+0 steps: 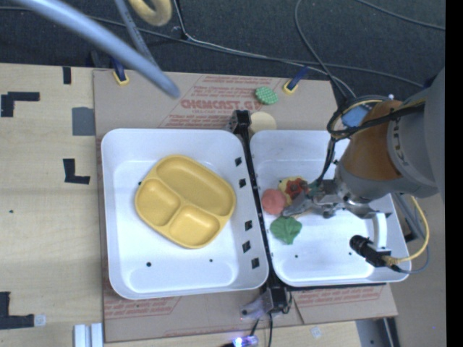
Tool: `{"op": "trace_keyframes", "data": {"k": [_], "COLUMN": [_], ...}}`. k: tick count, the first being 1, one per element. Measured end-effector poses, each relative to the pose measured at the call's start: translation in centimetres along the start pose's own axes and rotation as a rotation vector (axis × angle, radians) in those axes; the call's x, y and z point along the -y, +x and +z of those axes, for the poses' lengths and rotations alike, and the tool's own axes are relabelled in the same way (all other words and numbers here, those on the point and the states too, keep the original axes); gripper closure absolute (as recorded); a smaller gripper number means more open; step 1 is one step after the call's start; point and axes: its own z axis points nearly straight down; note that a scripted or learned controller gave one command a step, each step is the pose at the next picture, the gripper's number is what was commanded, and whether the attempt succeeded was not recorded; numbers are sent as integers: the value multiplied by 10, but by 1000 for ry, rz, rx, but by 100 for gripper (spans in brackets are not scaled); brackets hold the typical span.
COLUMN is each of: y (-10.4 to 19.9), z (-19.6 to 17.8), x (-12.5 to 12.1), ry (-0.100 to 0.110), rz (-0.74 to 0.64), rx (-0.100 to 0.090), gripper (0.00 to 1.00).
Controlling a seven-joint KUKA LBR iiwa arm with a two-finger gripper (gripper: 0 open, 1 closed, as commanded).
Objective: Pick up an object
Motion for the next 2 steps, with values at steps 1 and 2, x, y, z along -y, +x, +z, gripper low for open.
{"op": "trace_keyframes", "data": {"k": [1,2], "y": [2,8], "z": [-14,-58], "x": [-3,-8], "ry": [-8,0], "rz": [-3,-4], "rx": [-1,-2], "gripper": [100,100]}}
